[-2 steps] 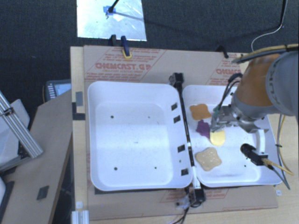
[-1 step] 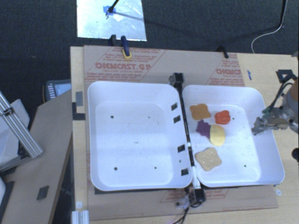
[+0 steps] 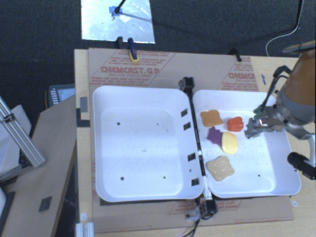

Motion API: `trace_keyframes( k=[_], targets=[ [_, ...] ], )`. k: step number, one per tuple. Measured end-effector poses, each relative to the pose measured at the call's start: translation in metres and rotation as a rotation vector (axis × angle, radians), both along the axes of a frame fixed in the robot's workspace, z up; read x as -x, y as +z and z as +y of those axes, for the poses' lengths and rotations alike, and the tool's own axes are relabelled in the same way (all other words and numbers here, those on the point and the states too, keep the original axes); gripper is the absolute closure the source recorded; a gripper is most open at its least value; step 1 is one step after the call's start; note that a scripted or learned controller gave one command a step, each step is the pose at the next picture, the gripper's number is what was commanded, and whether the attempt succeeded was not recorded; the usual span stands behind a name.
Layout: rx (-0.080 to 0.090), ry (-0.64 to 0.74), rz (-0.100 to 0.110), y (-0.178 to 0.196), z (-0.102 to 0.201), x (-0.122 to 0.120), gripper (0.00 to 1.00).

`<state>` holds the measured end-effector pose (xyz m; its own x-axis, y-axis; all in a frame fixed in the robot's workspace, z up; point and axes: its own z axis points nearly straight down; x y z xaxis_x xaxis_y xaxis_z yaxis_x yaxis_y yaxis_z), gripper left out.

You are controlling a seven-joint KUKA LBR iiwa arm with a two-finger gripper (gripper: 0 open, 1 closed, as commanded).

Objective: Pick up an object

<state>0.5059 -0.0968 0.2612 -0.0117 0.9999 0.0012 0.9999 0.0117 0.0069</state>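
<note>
Claw (image 3: 253,128) seen over the right bin (image 3: 281,181), its opening too blurred to be judged, red toy (image 3: 235,124) just beside it, arm (image 3: 301,90) cut off at the frame edge

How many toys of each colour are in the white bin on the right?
Orange: 1, the flat orange piece
Red: 1, the red piece
Purple: 1, the purple piece
Yellow: 1, the yellow piece
Tan: 1, the tan piece
Total: 5, all in the right bin, near the gripper.
</note>
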Motion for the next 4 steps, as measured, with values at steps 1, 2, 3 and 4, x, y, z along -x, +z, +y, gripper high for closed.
trace_keyframes(
  k=[1,2,3,4],
  targets=[
    [-0.001,0.001,-0.007,0.1,0.065,-0.013,1.0],
    [-0.002,0.0,0.0,0.134,0.126,0.019,1.0],
    [-0.002,-0.001,-0.001,0.184,0.184,0.015,1.0],
    [-0.003,0.001,0.002,0.205,0.274,0.02,1.0]
  ],
)
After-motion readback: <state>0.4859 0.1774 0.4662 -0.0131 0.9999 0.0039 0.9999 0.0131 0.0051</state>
